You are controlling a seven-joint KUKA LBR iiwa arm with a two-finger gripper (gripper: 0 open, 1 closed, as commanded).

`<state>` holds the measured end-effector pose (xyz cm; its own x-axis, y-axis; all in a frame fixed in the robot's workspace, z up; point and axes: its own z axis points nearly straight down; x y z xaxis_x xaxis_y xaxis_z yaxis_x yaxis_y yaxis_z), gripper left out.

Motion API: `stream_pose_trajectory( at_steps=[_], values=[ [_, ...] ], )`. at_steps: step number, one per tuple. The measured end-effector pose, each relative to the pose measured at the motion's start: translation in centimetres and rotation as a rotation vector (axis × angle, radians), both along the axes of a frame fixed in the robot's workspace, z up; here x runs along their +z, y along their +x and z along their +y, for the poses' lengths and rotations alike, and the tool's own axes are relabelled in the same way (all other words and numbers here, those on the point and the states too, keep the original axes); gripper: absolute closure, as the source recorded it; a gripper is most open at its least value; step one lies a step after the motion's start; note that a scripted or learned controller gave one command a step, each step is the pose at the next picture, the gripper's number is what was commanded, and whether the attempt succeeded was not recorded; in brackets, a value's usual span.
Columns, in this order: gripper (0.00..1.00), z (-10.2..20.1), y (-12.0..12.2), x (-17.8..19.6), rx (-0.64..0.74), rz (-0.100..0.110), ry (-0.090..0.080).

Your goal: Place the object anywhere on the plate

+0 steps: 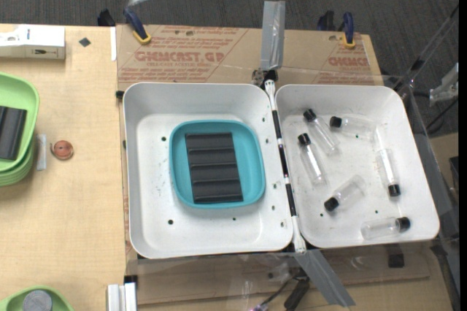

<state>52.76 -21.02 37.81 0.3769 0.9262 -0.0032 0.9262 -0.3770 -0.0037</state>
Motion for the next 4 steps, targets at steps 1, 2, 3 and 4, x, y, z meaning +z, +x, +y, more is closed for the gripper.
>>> stream_pose_trajectory(
  at_steps=[1,2,3,4],
  values=[
    [0.0,0.0,0.0,0.0,0.0,0.0,0.0],
    [0.0,0.0,0.0,0.0,0.0,0.0,0.0],
    [0.0,0.5,5.9,6.2,-0.163,0.0,-0.001],
    [0.0,0.5,5.9,6.2,-0.163,0.0,-0.001]
  ],
)
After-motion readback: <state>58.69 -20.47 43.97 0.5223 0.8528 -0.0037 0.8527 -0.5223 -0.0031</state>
